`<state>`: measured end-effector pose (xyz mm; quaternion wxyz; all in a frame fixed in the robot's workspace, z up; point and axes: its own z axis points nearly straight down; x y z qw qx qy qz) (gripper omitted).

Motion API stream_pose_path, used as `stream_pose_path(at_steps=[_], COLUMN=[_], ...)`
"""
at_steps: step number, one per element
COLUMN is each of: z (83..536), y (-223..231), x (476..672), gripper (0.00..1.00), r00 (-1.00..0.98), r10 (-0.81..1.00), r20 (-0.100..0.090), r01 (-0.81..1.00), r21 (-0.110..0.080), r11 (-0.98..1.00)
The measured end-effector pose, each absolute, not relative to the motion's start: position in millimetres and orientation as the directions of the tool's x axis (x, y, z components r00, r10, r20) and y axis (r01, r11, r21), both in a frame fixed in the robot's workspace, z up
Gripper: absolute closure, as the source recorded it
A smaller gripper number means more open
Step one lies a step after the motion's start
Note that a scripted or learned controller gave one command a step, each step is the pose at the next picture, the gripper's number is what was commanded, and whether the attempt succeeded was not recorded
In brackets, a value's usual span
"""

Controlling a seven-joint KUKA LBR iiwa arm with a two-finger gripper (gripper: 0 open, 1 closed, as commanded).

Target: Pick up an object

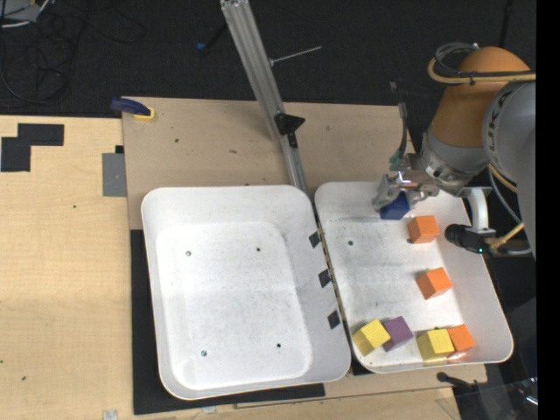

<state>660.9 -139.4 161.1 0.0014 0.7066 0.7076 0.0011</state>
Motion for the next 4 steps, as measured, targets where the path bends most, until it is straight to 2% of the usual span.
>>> stream_pose_path(at_steps=[2,4], z=[252.7,235.4], y=[-141.1,-41.5], x=[655.2,647.1], gripper=[1.00,1.00], r00=[0.001,-0.003], r10=[1.000,1.000], r20=[-0.001,0.002], r01=[1.000,1.000], r21=[0.002,-0.006], r11=[-0.001,0.003])
